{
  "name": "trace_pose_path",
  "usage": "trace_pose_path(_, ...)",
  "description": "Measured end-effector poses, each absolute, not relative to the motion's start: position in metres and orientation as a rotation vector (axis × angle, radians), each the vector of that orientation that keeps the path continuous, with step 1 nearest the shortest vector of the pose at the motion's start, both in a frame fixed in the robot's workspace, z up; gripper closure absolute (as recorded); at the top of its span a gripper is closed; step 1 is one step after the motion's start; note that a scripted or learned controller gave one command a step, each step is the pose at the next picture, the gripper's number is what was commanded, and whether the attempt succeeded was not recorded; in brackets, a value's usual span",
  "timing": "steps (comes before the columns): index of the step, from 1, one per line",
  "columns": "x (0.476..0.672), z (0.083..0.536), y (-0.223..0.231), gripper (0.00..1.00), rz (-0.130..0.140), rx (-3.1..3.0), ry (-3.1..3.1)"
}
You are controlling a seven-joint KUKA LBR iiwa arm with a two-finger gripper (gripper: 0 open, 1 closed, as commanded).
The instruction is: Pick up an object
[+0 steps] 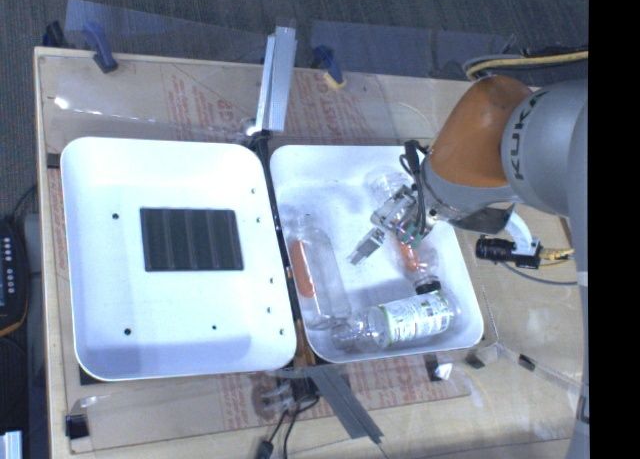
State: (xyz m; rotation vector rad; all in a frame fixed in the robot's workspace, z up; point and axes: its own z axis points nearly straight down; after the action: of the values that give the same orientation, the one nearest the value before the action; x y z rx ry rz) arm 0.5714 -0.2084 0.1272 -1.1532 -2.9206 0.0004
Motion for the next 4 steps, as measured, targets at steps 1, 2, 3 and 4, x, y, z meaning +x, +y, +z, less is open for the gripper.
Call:
trace_pose_path(1,0.571,0.197,-0.211,0.00,0.001,-1.288,-2.867)
trace_pose_path(2,0.591,0.179,-0.210,0.00,0.001,-1.172,-2.917)
trace_pose_path(3,0.598,0.149,-0.209,0.00,0.001,-1.138,-2.926)
trace_pose_path(4,0.600,0.159,-0.208,1.00,0.001,-1.134,-2.929)
